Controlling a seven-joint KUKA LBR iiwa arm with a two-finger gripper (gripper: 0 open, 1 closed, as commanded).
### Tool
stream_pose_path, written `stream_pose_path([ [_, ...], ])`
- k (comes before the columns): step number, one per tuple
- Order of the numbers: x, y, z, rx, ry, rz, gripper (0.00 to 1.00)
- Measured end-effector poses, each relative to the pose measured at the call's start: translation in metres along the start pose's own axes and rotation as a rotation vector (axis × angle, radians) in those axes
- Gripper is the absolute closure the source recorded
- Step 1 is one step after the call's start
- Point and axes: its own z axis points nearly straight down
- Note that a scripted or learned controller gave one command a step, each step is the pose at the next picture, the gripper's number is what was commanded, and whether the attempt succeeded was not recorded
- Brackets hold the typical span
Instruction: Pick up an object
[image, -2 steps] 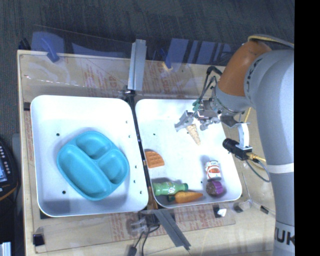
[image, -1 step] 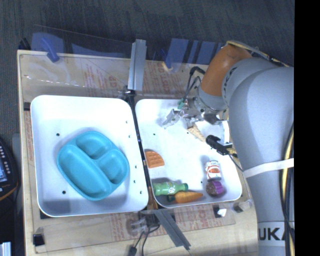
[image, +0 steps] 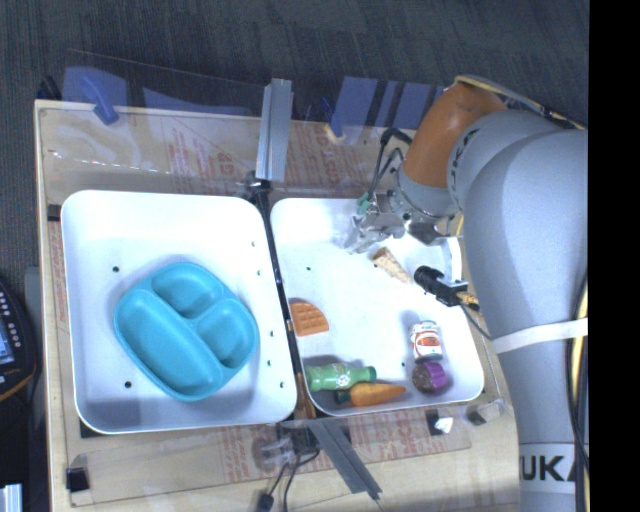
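The pick is not yet done, as far as this view shows: nothing can be seen lifted clear of the bins, and every loose item lies on a bin floor. The gripper (image: 372, 228) sits low over the far end of the right bin (image: 300, 225), close to its back wall, with the grey arm and its orange band reaching in from the right. Whether the tool is clenched or released cannot be told here, since its tip is a small, cluttered blur against the white plastic. The nearest candidate is a small tan cone-shaped piece (image: 392, 264), lying on the bin floor just beside the gripper, toward the near side and slightly to the right, apparently apart from it. The other candidates lie well away at the near end of the same bin: a slice of toast (image: 308, 318) against the left wall, a green bottle (image: 340, 377) on its side, a carrot (image: 378, 394) just beside it, a red-labelled can (image: 427, 341) and a purple fruit (image: 430, 376) touching or nearly touching it. The left bin (image: 90, 230) holds a blue divided plate (image: 186, 327). Left to do, by my reading: settle on the cone piece, close on it and lift.
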Motion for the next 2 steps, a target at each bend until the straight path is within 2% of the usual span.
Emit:
stream_pose_path([
  [1,0.02,-0.001,-0.099,-0.005,-0.001,0.013,1.0],
  [2,0.003,-0.01,-0.196,-0.005,-0.001,0.013,1.0],
])
